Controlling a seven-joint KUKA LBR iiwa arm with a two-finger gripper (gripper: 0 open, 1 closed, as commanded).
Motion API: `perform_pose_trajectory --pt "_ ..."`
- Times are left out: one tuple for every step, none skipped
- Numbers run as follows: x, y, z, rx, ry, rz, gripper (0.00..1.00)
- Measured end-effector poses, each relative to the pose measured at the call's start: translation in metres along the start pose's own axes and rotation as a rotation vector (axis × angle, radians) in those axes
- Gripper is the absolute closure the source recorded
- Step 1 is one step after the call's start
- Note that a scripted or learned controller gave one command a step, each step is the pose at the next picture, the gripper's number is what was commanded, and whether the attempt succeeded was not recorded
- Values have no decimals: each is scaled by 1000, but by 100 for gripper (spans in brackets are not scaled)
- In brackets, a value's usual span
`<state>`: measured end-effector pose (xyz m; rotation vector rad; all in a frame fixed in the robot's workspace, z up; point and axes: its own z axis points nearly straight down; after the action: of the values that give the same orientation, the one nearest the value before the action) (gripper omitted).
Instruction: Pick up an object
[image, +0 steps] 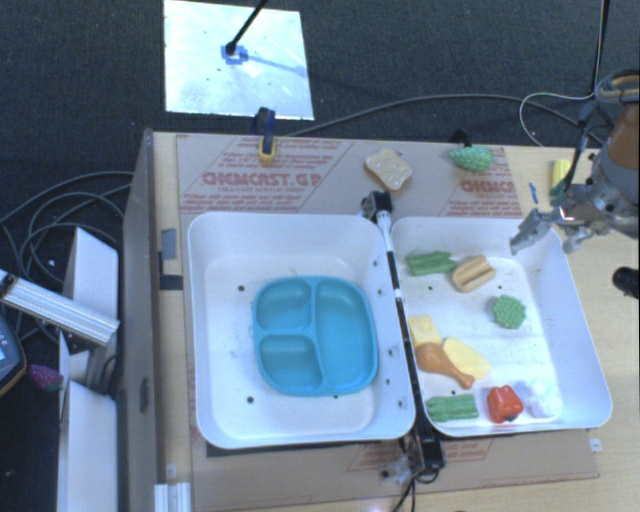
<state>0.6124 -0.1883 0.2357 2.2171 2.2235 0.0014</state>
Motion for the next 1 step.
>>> perform_pose_trajectory --pt "9 -25 68 1 1 1 0"
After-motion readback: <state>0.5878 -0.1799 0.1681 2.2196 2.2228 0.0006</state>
